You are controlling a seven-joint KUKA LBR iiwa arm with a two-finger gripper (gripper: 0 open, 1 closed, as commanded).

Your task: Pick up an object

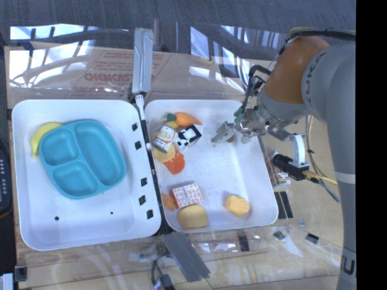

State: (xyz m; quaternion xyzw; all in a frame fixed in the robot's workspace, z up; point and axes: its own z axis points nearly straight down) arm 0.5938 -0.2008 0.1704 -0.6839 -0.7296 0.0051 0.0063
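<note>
My gripper (233,132) hangs over the upper right part of the right bin (254,180), with its fingers (221,133) spread and nothing between them. To its left, a cluster of toys lies by the bin's left wall: an orange carrot-like piece (183,119), a black and white cow-patterned item (188,137), a small labelled can (164,139) and a red-orange piece (174,163). Near the front of the bin sit a red and white patterned box (187,194), a yellow rounded piece (191,215) and a ridged yellow piece (237,206).
The left bin (36,222) holds a blue divided plate (81,157) with a yellow banana (40,134) beside its left edge. A hinged divider (144,162) with black clips runs between the bins. Cables (302,171) hang by the right bin's outer wall.
</note>
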